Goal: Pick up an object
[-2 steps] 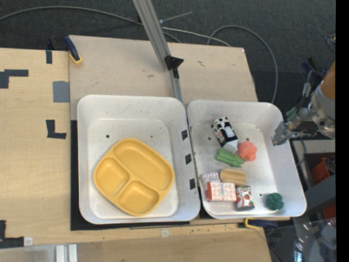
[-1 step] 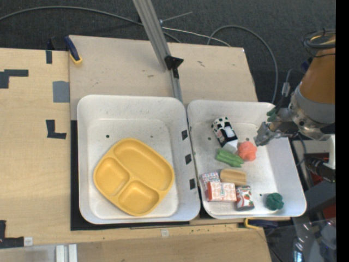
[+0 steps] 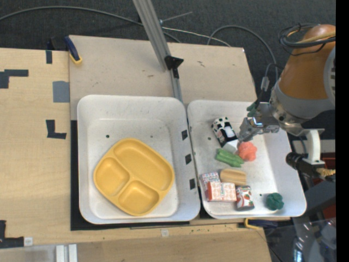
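Observation:
The right bin (image 3: 283,162) holds several small toys: a black-and-white cow carton (image 3: 222,130), an orange-red lumpy piece (image 3: 248,151), a green pod (image 3: 229,158), a tan bread roll (image 3: 233,176), a red-and-white box (image 3: 219,190), a small red carton (image 3: 245,197) and a dark green broccoli piece (image 3: 274,201). My gripper (image 3: 248,129) hangs over the bin's upper middle, just right of the cow carton and above the orange-red piece. Whether anything sits between its fingers cannot be made out.
The left bin (image 3: 87,119) holds a yellow three-compartment plate (image 3: 133,174). A metal pole (image 3: 152,26) slants down to the seam between the bins. Cables lie on the dark floor behind the bench. The arm's orange body (image 3: 311,64) overhangs the right bin's far right corner.

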### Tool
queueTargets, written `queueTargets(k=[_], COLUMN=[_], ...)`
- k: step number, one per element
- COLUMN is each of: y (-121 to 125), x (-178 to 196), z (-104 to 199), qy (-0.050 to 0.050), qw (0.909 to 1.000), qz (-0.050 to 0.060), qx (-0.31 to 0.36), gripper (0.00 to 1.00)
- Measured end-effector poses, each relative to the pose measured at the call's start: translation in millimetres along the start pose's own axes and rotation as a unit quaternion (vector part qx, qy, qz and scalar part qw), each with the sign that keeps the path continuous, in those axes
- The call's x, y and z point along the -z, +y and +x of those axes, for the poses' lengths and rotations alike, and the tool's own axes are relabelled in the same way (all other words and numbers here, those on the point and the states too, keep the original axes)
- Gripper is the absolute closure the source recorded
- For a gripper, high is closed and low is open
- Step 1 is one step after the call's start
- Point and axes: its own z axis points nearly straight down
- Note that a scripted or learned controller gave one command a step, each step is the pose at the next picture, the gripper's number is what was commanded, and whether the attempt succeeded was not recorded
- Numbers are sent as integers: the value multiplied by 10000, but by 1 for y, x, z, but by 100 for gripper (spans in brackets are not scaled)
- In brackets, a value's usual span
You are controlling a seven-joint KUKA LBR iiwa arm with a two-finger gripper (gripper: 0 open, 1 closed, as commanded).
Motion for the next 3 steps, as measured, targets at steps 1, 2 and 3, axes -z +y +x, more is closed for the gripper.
queueTargets(k=[1,2,3], y=[3,20,34], x=[-13,-23,-17], z=[54,115,169], qy=[1,3,4], qw=[10000,10000,10000], qz=[9,11,3], qx=[0,5,5], gripper=[100,100,100])
